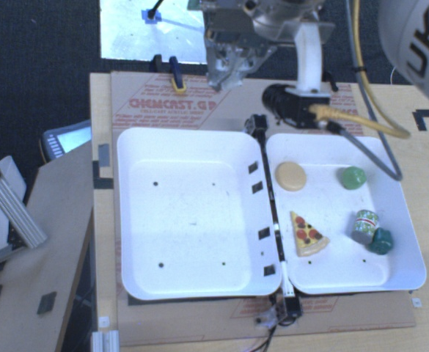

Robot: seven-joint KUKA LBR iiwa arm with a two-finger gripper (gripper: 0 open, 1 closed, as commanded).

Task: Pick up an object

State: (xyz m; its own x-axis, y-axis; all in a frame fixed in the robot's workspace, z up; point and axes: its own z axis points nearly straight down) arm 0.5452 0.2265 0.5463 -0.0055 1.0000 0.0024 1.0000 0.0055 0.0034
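The right bin [401, 270] holds several small things: a tan round cookie [291, 175], a green ball [353, 177], a pizza slice [307, 234], a small tin can [364, 224] and a dark teal lump [380, 241] touching the can. My gripper [225, 75] hangs high above the bench's far edge, beyond the back rim of the left bin [126, 218], well away from all of these things. Nothing shows between its fingers.
A cardboard sheet [163, 105] lies under both bins. Clamps [176, 75] sit at its far edge. A grey tablet [64, 141] and metal rails [9, 204] stand off to the left of the bench.
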